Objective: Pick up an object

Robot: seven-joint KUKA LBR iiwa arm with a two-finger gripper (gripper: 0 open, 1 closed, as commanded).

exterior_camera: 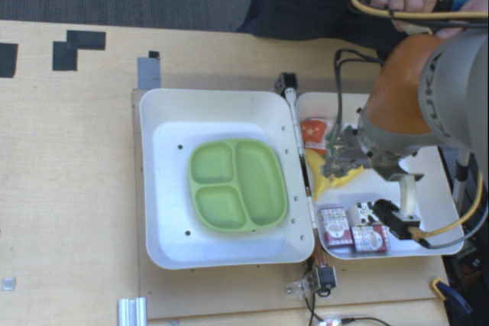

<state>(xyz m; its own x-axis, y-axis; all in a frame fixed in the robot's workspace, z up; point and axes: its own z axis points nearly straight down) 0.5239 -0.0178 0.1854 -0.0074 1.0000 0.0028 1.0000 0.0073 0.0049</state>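
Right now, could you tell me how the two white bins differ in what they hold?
The left bin holds one green divided tray, lying flat in full view. The right bin holds several small packages, among them a red one and a yellow one, partly covered by the arm. Both bins are shallow and white, side by side.

Divided tray [238, 184] in left bin [164, 164]

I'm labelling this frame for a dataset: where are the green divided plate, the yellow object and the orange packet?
green divided plate [238, 185]: camera view, on its centre ridge.
yellow object [341, 176]: camera view, on its visible lower part.
orange packet [314, 134]: camera view, on its face.
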